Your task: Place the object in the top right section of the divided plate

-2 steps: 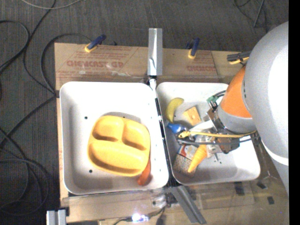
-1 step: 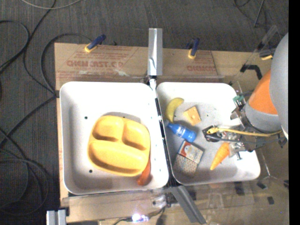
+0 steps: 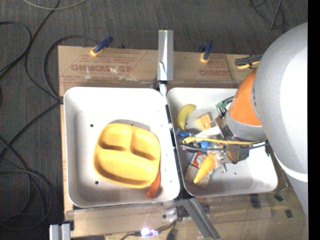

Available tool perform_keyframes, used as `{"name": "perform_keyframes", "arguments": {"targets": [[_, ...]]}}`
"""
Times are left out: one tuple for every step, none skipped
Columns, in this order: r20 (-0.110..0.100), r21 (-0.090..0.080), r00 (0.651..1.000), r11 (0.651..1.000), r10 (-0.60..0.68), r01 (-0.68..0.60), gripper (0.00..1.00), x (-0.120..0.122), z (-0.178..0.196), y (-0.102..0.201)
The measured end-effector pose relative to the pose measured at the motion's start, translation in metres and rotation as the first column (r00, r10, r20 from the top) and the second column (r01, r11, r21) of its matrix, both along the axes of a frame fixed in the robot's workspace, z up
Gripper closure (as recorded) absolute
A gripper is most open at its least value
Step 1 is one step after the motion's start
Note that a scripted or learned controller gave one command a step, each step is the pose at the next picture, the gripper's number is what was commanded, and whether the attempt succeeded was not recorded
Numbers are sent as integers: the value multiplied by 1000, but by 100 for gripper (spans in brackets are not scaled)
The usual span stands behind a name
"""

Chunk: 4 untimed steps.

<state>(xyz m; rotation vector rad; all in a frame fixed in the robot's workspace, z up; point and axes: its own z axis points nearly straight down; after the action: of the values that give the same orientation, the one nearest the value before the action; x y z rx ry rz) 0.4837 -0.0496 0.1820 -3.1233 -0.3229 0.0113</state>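
Seen from above: two shallow white plastic bins side by side on a cardboard-covered tabletop [image 3: 75, 69], split by a metal divider bar [image 3: 165, 54]. In the left white bin [image 3: 80, 109], a yellow three-section divided plate [image 3: 128, 154], sections bare; tucked against the plate's lower right rim, a slim orange-red carrot-like piece [image 3: 154, 185]. In the right white bin [image 3: 250, 184], well apart from the plate, a heap of small toys: a curved yellow banana [image 3: 186, 116] at the top of the heap, a tan wedge-like block [image 3: 203, 121] just beside it, small blue pieces [image 3: 199, 145] lower down, an orange cone-shaped toy [image 3: 206, 168] at the bottom of the heap. Reaching in from the right of the plate, the grey arm with its orange band [image 3: 244, 104], the dark tool [image 3: 226, 151] low over the heap, touching or nearly touching the cone-shaped toy's upper end. Impossible to tell whether anything sits in its grasp. Clipped to the cardboard's far edge, blue-and-yellow clamps [image 3: 101, 46].
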Motion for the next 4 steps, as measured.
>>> {"name": "perform_keyframes", "arguments": {"targets": [[-1, 0, 979, 979, 203, -203, 100, -2, -5, -61], [1, -1, 1000, 1000, -1, 1, 100, -1, 0, -41], [-1, -2, 1000, 1000, -1, 1, 100, 32, 0, -20], [1, -1, 988, 988, 156, -156, 100, 15, 0, -11]]}}
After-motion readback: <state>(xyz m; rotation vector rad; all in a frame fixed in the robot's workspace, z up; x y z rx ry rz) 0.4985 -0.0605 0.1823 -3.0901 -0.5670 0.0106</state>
